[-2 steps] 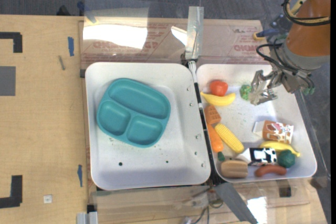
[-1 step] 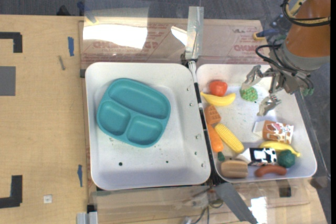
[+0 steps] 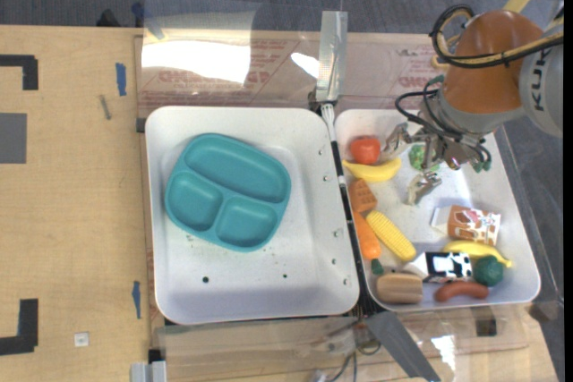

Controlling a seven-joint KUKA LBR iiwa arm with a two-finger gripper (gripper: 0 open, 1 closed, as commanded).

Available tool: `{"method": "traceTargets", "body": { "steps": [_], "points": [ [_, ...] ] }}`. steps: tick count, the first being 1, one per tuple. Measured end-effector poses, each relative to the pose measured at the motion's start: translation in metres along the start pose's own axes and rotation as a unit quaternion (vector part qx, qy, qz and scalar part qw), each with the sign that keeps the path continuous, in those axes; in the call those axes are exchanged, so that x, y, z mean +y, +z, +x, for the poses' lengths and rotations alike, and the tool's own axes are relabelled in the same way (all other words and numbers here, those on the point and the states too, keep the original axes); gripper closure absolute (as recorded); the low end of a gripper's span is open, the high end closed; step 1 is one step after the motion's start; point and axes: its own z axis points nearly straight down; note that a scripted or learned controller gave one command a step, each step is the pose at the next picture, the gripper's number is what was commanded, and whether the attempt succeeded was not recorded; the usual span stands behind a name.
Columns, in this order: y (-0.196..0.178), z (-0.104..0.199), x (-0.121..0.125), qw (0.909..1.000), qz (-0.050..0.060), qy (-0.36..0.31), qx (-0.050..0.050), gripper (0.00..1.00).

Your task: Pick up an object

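From my seat the right bin point(image 3: 524, 233) is crowded: corn point(image 3: 390, 234), banana point(image 3: 372, 169), tomato point(image 3: 364, 148). My claw point(image 3: 428, 164) hangs by a small green piece point(image 3: 417, 156) (its spread I cannot tell). Packed neighbours could deflect a grasp, I think.

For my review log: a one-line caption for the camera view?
Gripper hovers over toy food in the right bin; teal divided plate in the left bin.
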Motion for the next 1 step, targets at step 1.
{"method": "traceTargets", "body": {
  "steps": [1],
  "points": [
    [-0.0248, 0.0568, -0.0532, 0.9945, 0.0, 0.104, 0.003, 0.0]
  ]
}}
